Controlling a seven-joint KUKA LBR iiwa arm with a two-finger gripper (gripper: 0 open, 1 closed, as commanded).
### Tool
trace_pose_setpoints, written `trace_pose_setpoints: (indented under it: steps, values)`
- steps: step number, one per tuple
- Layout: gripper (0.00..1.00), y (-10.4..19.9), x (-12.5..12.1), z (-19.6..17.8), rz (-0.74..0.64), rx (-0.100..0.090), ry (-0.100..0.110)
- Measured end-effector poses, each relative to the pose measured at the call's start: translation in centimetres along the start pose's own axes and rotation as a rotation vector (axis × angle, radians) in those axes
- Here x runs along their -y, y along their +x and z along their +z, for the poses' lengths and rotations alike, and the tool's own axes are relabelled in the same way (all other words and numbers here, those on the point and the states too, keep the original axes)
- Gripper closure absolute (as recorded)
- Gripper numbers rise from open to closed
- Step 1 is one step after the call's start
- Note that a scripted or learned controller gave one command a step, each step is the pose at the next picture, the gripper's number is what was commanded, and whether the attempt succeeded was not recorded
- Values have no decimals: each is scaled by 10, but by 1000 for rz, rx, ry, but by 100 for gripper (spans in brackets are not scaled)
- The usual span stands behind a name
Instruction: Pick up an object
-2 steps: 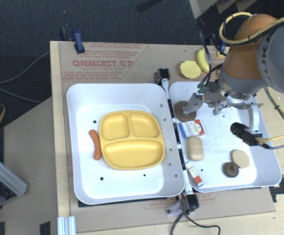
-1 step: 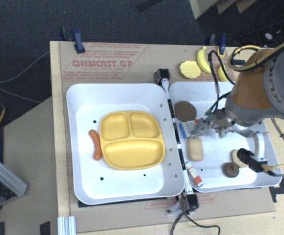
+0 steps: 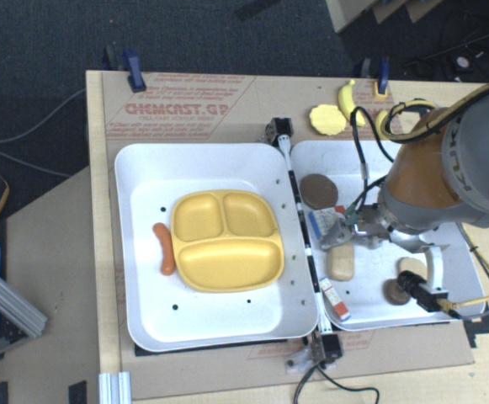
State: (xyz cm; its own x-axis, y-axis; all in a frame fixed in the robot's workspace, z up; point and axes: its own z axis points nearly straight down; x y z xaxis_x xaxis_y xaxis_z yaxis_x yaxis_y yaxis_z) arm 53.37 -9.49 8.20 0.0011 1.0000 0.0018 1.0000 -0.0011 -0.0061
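My gripper point(image 3: 337, 234) is low in the left part of the right bin point(image 3: 370, 318), on the grey arm with its orange band point(image 3: 417, 183). It hovers over a blue and white packet point(image 3: 318, 223) and just above a beige block point(image 3: 341, 264). A brown round disc point(image 3: 318, 191) lies behind it near the bin's back left. Right of the block I see a cream piece point(image 3: 410, 266) and a small dark brown piece point(image 3: 393, 290). A red and white tube point(image 3: 334, 300) rests along the bin's front left wall.
The left bin point(image 3: 143, 310) holds a yellow divided plate point(image 3: 225, 240) with an orange sausage point(image 3: 165, 247) beside its left edge. A yellow banana point(image 3: 346, 98) and a yellow lump point(image 3: 327, 119) lie on the bench behind the right bin. Black cables run around the arm.
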Motion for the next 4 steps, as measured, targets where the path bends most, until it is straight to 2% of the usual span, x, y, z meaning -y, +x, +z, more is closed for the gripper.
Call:
trace_pose_setpoints:
  steps: [1, 3, 4]
  values:
    - [0, -2, 25, -2, 0, 0, -1]
    - [0, 1, 35, -2, 0, 0, -4]
    - [100, 1, 35, -12, -1, 1, -6]
